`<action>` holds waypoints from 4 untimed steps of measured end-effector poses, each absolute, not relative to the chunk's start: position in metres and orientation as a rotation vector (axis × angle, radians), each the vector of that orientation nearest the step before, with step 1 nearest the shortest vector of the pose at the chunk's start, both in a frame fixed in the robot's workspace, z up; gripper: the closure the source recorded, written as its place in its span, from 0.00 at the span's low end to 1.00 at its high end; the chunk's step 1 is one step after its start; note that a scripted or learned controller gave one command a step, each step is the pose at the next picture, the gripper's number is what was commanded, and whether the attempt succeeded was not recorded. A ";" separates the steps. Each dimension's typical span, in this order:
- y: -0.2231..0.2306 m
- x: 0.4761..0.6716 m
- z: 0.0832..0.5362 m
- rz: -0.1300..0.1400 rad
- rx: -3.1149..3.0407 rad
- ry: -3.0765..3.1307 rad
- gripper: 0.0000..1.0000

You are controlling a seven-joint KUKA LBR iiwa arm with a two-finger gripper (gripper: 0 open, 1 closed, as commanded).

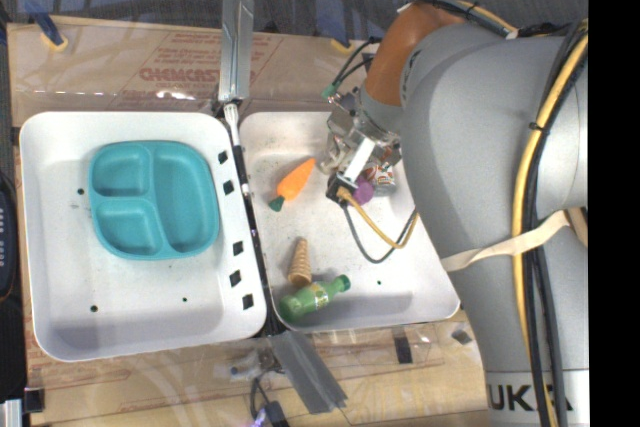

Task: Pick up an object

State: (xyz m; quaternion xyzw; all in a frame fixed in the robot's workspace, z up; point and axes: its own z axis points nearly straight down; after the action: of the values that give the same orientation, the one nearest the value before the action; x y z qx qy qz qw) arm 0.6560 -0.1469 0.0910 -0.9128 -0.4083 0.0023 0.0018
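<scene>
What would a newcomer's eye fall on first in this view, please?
The big grey arm with its orange band, looming over the right bin. Next, the teal divided plate lying in the left bin, and the orange toy carrot in the right one.

Gripper (338,165) hangs just right of the carrot (294,182). Below the carrot, a cone (300,260), then a green bottle (313,296). Teal plate (155,198) sits well left of the carrot.
</scene>
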 end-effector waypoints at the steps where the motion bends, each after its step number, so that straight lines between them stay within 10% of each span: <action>1: -0.184 0.644 0.093 0.003 -3.104 -0.462 1.00; 4: -0.195 0.651 0.093 0.004 -3.105 -0.342 1.00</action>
State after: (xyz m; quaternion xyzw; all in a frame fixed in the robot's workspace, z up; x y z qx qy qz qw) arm 0.6505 -0.1949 0.0927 -0.9939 -0.1095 0.0011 0.0091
